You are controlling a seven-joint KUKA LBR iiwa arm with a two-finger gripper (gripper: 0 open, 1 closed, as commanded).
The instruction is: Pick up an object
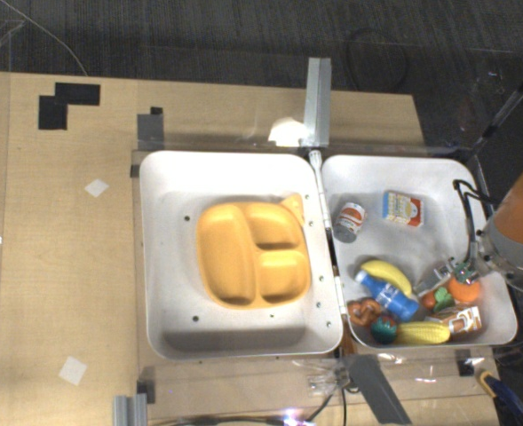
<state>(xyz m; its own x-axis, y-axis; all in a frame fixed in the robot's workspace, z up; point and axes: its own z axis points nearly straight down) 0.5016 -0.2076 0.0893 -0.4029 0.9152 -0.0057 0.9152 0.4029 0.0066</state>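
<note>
Small orange fruit [464, 289] (round, green-topped); gripper [447, 273] beside.

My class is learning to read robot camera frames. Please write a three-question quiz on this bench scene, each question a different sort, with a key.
1. True or false: the yellow sectioned tray lies in the left bin.
2. Multiple choice: what lies directly beside the banana in the right bin?
A. the blue bottle
B. a green mug
C. a wooden spoon
3. Fill the blank: the small carton lies toward the far wall of the right bin, with the ____ to its left.

Key
1. True.
2. A; the bottle lies against the banana's near side.
3. Can, red and white, lying close to the divider between the bins.
</note>
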